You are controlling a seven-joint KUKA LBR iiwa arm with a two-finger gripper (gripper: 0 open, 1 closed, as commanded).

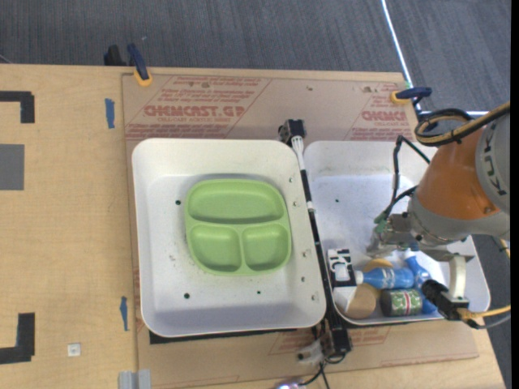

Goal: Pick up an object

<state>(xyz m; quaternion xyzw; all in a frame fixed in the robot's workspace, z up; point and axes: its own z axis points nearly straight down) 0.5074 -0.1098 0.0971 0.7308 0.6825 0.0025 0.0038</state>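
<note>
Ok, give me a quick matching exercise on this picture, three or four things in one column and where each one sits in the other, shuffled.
Things:
1. green divided tray
2. blue bottle
3. green can
4. arm's orange band

Places:
A. right bin, near its front edge
B. above the right bin
C. middle of the left bin
D. right bin, just behind the can

Pairs: 1-C, 2-D, 3-A, 4-B

The arm [466, 189] runs off the right edge and covers part of the right bin [349, 168]. The claw [388, 237] sits under the wrist — its tips are too small to read. Objects below it — a blue bottle [393, 278], a green can [405, 302] — overlap, partly hidden.
</note>
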